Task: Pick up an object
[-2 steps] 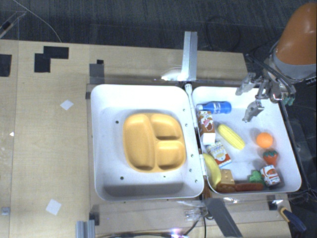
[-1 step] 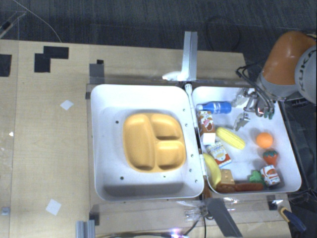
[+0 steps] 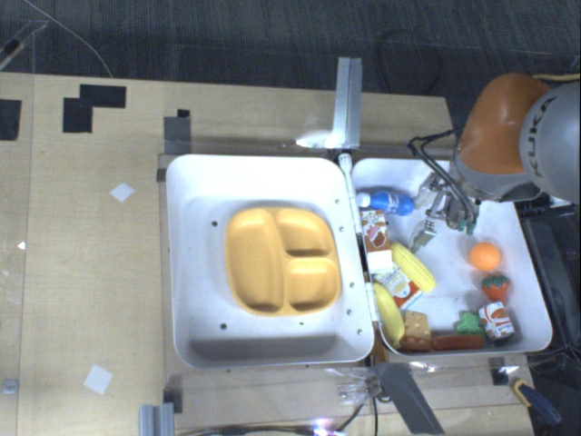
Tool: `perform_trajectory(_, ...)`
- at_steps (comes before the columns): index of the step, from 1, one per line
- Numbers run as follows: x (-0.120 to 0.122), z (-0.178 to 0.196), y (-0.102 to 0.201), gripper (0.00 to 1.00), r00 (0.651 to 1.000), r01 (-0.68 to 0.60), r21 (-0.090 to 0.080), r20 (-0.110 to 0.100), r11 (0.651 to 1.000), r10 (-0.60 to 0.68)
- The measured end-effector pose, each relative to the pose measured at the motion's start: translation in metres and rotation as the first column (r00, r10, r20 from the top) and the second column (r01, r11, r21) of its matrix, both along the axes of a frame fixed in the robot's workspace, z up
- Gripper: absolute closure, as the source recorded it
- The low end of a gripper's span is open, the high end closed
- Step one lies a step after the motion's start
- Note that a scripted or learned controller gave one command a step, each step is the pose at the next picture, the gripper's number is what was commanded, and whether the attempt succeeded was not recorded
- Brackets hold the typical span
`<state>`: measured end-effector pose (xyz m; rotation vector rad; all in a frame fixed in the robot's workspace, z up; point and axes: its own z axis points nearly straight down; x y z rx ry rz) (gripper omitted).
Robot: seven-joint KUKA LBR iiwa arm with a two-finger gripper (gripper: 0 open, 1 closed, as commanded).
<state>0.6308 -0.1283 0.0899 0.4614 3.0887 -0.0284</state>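
Clearly the right bin (image 3: 536, 271) is crowded, and that crowding is the main hazard. The gripper (image 3: 434, 218) hangs over the bin's 11 o'clock quarter, its fingers spread a little with nothing between them. Just below it, toward 7 o'clock, lies the corn cob (image 3: 412, 265), the nearest likely target; the blue bottle (image 3: 392, 202) sits close at 9 o'clock from the gripper. A descent slightly off line could wedge a finger against the bin wall or the bottle, or nudge the cob into the banana (image 3: 388, 311) beside it. The cob looks like smooth moulded plastic, rounded and tapering, so narrow fingers may slip off its curve and close on air. The orange (image 3: 486, 256) and tomato (image 3: 495, 286), at 3 o'clock in the bin, are round and glossy, and would roll. Along the 6 o'clock edge the small can (image 3: 496, 321) and brown block (image 3: 416, 330) sit packed together. The left bin (image 3: 195, 243) holds 1 yellow divided tray (image 3: 280, 260), shallow, matte, with rounded corners.
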Motion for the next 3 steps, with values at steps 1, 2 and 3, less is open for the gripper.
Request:
perform_trajectory(1, 0.0, 0.0, 0.0, 0.0, 1.0, -0.001, 0.0, 0.0, 1.0, 0.001)
perform_trajectory(2, 0.023, 0.0, 0.03, 0.0, 0.988, 0.152, 0.008, 0.001, 0.988, -0.152)
perform_trajectory(3, 0.027, 0.015, 0.035, 1.0, 0.989, 0.145, 0.015, 0.012, 0.989, -0.145)
